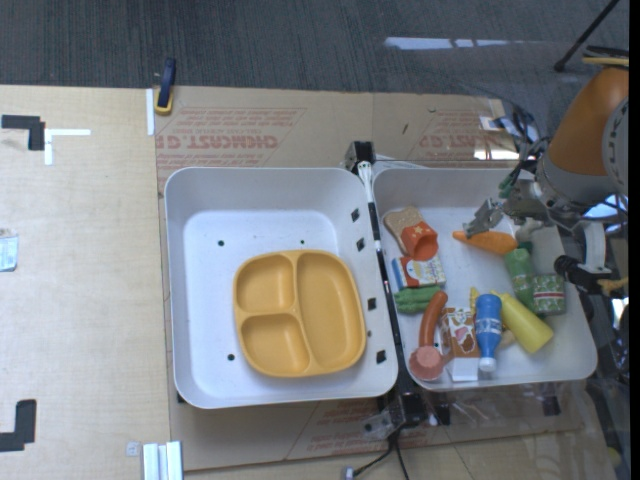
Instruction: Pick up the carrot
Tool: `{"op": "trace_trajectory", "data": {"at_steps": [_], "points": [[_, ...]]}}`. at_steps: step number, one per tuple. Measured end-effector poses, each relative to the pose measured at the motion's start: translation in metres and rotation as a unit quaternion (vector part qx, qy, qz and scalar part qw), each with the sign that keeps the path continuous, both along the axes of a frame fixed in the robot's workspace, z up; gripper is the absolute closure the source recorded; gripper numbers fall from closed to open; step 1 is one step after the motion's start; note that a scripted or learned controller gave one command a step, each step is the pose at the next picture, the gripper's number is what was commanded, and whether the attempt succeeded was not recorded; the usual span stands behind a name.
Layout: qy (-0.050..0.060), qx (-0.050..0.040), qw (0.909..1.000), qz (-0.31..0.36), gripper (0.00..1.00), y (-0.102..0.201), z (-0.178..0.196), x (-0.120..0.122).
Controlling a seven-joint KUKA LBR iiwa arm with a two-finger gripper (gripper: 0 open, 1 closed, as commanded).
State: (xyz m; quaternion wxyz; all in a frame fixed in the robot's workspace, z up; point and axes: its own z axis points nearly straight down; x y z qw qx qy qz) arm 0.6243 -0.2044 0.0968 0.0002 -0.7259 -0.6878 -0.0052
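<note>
Carrot (487,239) lies in the right bin (575,366), near its far right part, orange and pointing its thin end toward the divider between the bins; the claw (503,213) sits right over its thick end, and whether its tips are apart or together I cannot tell, since they blur into the grey wrist. To do the grasp well, I judge the claw should straddle the carrot across its width near the middle, come down low enough to get both sides, and lift straight up so it does not roll out. Just beside the carrot is a green bottle (521,271), close enough to be nudged or caught by mistake. Further off lie a yellow bottle (527,324), a blue bottle (487,326), a sausage (432,317) and an orange cup (421,239). The left bin (200,208) holds a yellow divided plate (297,311), well apart
</note>
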Motion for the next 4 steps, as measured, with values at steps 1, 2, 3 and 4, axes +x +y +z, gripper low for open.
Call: {"op": "trace_trajectory", "data": {"at_steps": [1, 2, 3, 4], "points": [[0.0, -0.0023, 0.9923, -0.124, 0.0, 0.009, 0.0, -0.012], [-0.005, -0.0049, 0.9925, -0.122, 1.0, 0.007, 0.015, -0.009], [-0.021, -0.01, 0.9981, -0.058, 1.0, 0.001, 0.013, -0.053], [0.006, -0.0026, 0.9917, -0.129, 1.0, 0.02, 0.044, -0.127]]}}
